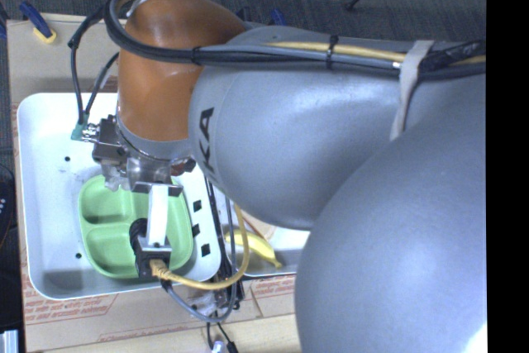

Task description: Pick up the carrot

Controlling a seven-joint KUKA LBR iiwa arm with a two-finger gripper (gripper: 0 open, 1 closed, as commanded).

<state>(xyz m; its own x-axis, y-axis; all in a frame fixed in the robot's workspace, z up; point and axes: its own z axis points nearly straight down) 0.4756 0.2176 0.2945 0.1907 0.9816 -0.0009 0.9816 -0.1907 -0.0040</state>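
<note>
A dish (103,248) split into parts sits in the left bin (41,136), close to its front wall. The arm (331,161) reaches in from the right and hangs over the dish and much of the bin. A long curved thing (264,252) lies just right of the dish, partly under the arm.

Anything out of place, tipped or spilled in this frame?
Nothing stands out. The green divided tray lies flat in the white bin, with no spill around it. The arm covers most of the rest, so that part cannot be judged.
</note>
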